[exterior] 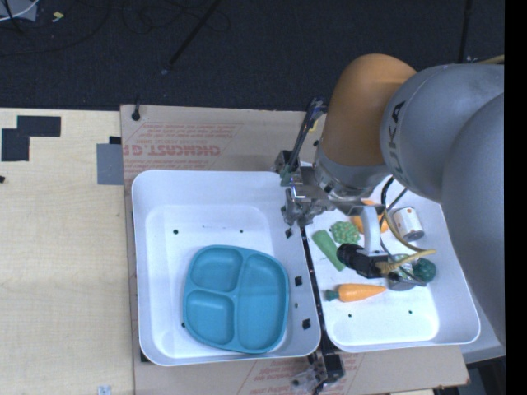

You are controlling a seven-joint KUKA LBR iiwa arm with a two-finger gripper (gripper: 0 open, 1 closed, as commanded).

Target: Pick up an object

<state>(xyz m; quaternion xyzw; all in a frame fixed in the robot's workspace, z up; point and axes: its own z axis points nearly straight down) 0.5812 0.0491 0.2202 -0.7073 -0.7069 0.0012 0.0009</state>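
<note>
At nine o'clock, left bin [156, 208]: blue divided plate [235, 299], flat, likely a poor grasp.
Gripper [295, 208]: over the bins' shared wall; spread or closed, cannot tell.
Carrot [356, 292]: right bin [449, 323], five o'clock of gripper; descend across its middle.
Obstacles: green pod [327, 250] near carrot; silver cylinder [405, 222] at three o'clock.

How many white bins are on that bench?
2. The left bin holds a blue plate; the right bin, beside it, holds small items, partly under the arm. None seems hidden.
</note>
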